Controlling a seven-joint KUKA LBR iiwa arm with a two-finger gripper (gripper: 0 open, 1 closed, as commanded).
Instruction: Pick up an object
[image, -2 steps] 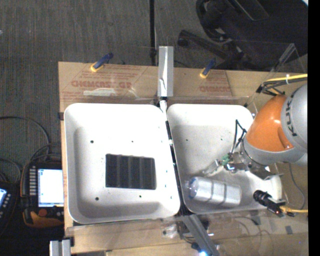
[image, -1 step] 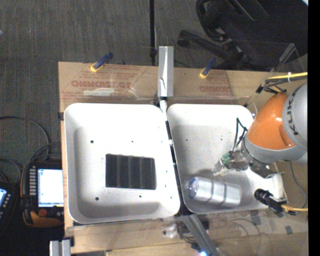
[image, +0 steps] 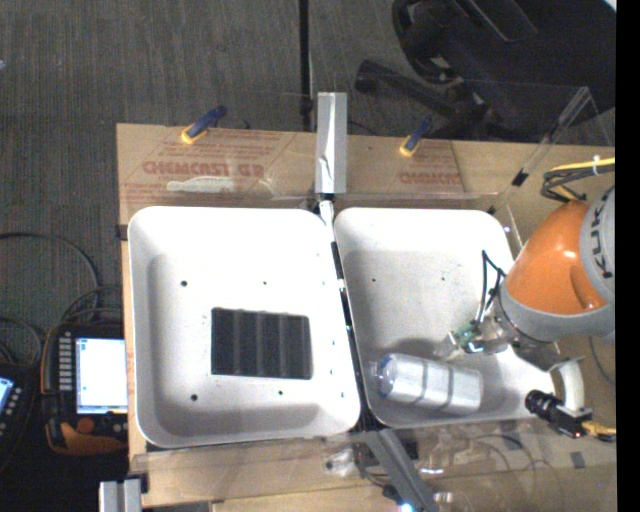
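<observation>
A clear plastic bottle (image: 428, 384) lies on its side near the front wall of the right bin (image: 400, 260), cap end pointing left. A black ribbed rectangular block (image: 261, 343) rests flat in the middle of the left bin (image: 170, 250). My gripper (image: 465, 340) is low in the right bin, just above and to the right of the bottle, under the orange-banded wrist (image: 548, 268). The wrist hides most of it, and I see nothing held in it.
The arm covers the right bin's right side. A metal post (image: 330, 150) stands behind the seam between the bins. Two clamps (image: 203, 124) hold the board at the back. A handheld pendant (image: 85, 385) lies left of the bench.
</observation>
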